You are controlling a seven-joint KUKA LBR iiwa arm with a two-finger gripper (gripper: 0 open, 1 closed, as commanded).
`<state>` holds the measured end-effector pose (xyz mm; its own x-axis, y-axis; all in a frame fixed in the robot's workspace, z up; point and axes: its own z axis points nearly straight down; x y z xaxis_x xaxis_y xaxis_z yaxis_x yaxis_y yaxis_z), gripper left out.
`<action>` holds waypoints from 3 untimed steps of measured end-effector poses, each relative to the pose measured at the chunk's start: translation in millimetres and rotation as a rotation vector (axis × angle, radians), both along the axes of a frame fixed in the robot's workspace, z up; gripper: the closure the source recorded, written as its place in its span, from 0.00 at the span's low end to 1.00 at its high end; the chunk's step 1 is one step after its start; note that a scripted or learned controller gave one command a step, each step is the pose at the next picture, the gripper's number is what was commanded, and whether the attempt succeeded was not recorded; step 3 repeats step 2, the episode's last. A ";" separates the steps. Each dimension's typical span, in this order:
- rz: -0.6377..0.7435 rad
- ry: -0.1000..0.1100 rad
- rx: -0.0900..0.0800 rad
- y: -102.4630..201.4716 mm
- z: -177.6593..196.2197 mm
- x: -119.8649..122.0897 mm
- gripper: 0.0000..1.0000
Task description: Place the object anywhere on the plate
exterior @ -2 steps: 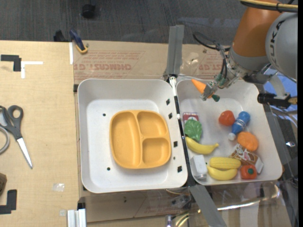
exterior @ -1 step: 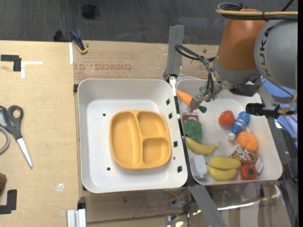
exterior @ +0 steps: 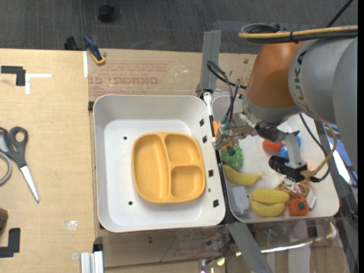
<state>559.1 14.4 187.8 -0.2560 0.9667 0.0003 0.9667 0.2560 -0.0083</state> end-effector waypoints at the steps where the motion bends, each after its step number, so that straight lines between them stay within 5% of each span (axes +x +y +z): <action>1: 0.000 0.000 0.000 -0.1 0.0 0.0 0.00; 2: -0.204 0.000 -0.002 51.5 14.8 -52.3 0.00; 3: -0.204 0.000 -0.002 51.5 14.8 -52.3 0.00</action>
